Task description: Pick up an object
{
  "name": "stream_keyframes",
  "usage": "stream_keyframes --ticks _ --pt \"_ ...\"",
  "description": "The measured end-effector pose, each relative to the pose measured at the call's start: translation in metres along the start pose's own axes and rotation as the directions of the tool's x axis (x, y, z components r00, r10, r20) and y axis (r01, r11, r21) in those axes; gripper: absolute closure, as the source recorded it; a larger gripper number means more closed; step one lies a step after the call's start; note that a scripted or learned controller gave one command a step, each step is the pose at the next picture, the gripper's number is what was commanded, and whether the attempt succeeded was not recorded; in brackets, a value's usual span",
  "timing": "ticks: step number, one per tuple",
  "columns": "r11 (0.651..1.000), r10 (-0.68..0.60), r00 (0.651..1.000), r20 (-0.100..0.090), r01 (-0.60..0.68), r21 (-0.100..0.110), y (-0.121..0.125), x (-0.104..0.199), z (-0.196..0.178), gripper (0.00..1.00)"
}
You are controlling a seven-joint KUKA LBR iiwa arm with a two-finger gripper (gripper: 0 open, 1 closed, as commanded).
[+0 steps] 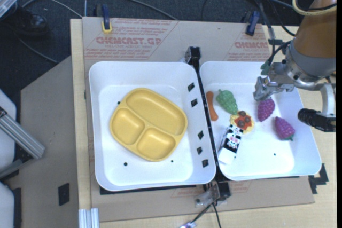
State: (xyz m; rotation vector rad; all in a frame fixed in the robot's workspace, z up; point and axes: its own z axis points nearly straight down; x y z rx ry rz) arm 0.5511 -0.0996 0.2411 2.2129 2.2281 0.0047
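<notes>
Left bin: held a yellow divided plate, with white floor showing all round it.
Right bin: items sat in its far-left half; the near-right floor lay bare.
Carrot: lay close beside the left wall.
Green piece: just right of the carrot.
Black-and-white pack: near the left wall, with a small orange item at its far end.
Purple grapes: directly beneath the gripper.
Second purple bunch: apart, to the right.
Fingers: state could not be told.
</notes>
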Motion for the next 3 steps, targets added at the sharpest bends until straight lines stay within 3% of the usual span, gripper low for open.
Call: stream_keyframes --ticks 2,3 --pt "1.000 0.001 1.000 0.000 -0.001 0.002 0.042 0.110 0.021 1.00" --pt "1.000 0.002 1.000 0.000 -0.002 0.000 0.069 0.152 0.014 1.00"
